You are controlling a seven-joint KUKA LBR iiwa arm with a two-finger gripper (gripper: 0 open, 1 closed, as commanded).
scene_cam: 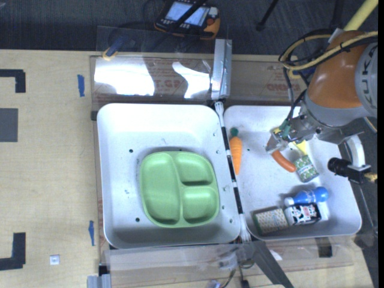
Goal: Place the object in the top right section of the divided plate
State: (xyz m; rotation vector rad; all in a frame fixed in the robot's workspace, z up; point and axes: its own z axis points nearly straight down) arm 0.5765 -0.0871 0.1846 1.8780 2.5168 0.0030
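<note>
A green divided plate (157, 191) lies in the left bin (120, 131), with one large section on its left and two smaller ones on its right. Its top right section (195, 168) holds nothing. In the right bin (258, 182) a toy carrot (235, 152) lies along the left wall. My gripper (279, 139) hangs over the upper middle of the right bin, just above a small orange piece (284, 160) and a small jar (306, 168). Nothing is visibly held by it.
A white bottle with a blue cap (307, 207) and a grey mesh-faced block (271, 219) lie at the right bin's front. A yellow item (299, 148) sits under the wrist. The raised divider (231, 173) separates the bins.
</note>
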